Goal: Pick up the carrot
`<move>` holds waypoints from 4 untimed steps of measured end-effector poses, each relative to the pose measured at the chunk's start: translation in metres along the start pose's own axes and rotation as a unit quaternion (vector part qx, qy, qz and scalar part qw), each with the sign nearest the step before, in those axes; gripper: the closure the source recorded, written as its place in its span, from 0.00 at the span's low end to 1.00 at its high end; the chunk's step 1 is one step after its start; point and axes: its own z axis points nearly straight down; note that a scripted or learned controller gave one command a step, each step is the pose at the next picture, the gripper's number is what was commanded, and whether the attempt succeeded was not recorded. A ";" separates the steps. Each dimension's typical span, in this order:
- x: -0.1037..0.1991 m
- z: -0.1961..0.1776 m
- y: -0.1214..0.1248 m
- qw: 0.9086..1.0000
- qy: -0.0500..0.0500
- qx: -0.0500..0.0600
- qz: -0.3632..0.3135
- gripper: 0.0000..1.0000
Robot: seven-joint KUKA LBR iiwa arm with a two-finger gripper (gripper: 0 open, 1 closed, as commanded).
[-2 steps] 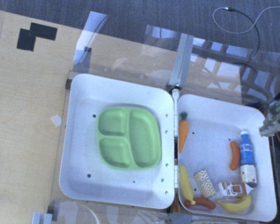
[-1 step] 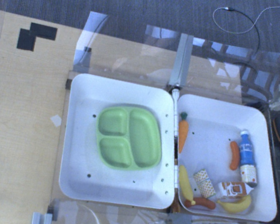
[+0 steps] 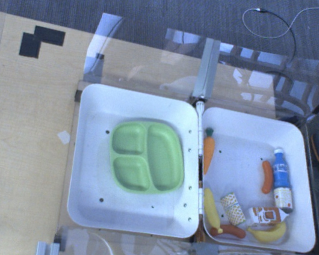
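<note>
The carrot [image 3: 208, 151] is orange with a small green top. It lies along the left wall of the right bin [image 3: 251, 129], its green end pointing to the far side.
A green divided plate [image 3: 145, 155] sits in the left bin [image 3: 89, 160]. The right bin also holds a blue-capped bottle [image 3: 281, 179], a sausage [image 3: 267, 176], two bananas [image 3: 210, 209], a small carton [image 3: 264, 215] and a patterned block [image 3: 233, 208] near its front edge.
</note>
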 end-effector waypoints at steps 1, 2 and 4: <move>0.017 0.151 -0.014 1.000 0.001 0.003 0.022 1.00; 0.085 0.173 -0.125 1.000 0.001 0.003 0.004 1.00; 0.062 0.180 -0.134 0.989 0.000 0.003 0.145 1.00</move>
